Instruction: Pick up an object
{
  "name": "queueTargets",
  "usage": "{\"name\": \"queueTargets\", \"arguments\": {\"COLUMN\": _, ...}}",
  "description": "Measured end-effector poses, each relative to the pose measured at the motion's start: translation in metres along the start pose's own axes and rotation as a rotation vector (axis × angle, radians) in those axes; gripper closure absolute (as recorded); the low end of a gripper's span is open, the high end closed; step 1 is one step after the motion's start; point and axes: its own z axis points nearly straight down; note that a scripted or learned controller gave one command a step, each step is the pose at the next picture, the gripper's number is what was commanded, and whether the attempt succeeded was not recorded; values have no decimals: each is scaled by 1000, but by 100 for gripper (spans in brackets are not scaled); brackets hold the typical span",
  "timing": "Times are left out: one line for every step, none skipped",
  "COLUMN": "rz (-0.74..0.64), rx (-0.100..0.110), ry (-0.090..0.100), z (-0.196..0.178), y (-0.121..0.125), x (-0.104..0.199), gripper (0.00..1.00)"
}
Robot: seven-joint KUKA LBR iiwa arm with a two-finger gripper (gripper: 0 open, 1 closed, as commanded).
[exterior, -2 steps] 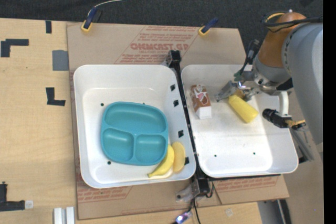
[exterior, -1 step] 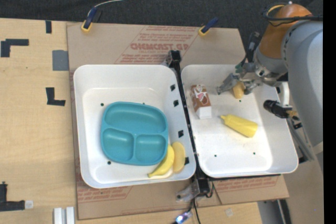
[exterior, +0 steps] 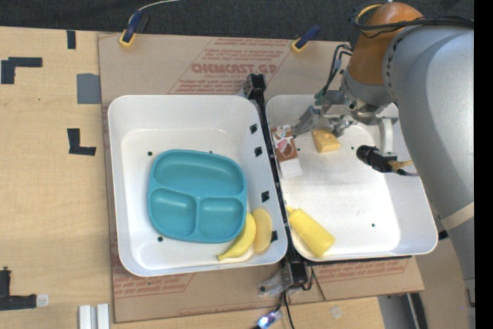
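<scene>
My gripper (exterior: 326, 122) hangs low over the back left part of the right bin (exterior: 400, 219). A small yellow wedge-shaped block (exterior: 326, 141) sits directly under its tip, touching it or nearly so; whether it is gripped is unclear. A small brown and red object (exterior: 286, 146) lies just left of it against the bin's left wall. A bigger yellow object (exterior: 310, 232) rests in the front left corner of the same bin.
The left bin (exterior: 131, 119) holds a teal divided plate (exterior: 197, 193), with a banana (exterior: 240, 240) and a pale yellow slice (exterior: 263, 229) at its front right. The grey arm (exterior: 439, 96) covers the right bin's far right side.
</scene>
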Motion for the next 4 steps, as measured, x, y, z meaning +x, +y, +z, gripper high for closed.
{"name": "queueTargets", "arguments": {"rz": 2, "rx": -1, "ry": -2, "z": -10, "y": 0, "x": -3, "gripper": 100}}
{"name": "queueTargets", "arguments": {"rz": 5, "rx": -15, "ry": -4, "z": -162, "y": 2, "x": -30, "gripper": 100}}
{"name": "queueTargets", "arguments": {"rz": 1, "rx": -17, "ry": -3, "z": -317, "y": 1, "x": -10, "gripper": 100}}
{"name": "queueTargets", "arguments": {"rz": 9, "rx": 2, "ry": 1, "z": -308, "y": -57, "x": -60, "gripper": 100}}
